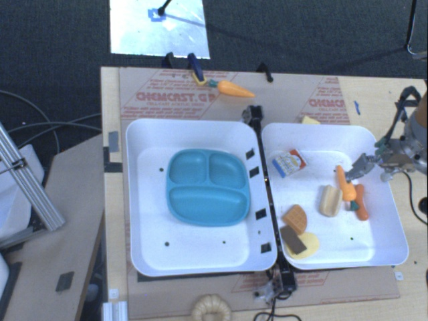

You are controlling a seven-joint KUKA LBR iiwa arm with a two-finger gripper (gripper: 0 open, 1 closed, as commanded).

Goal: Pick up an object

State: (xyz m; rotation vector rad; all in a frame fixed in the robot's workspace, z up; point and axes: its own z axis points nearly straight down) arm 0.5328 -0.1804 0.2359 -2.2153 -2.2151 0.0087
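Here, in the camera view, we note two white bins side by side. The left bin (pixel 144 199) holds a blue divided plate (pixel 207 187). The right bin (pixel 391 243) holds the loose toy items: a small white packet with red and blue print (pixel 289 162), a beige cylinder-like piece (pixel 329 200), an orange carrot-shaped toy (pixel 346 184) just beside a second, redder stick-shaped toy (pixel 362 203), and near the front wall a brown wedge (pixel 295 217), a dark brown slab (pixel 292 238) and a pale yellow disc (pixel 309 245) lying touching one another.

The gripper (pixel 361 164) sits over the right bin's far right portion, near the upper end of the orange carrot-shaped toy. We cannot tell whether it is apart or together, and nothing is visibly held in it.

Outside the bins, another carrot toy (pixel 233 89) lies on the board behind them.

We judge the step as approach, the pick not yet made. The next move calls for lining up over one item, likely the carrot-shaped toy nearest the tool, and closing across its narrow width without catching its redder neighbour.
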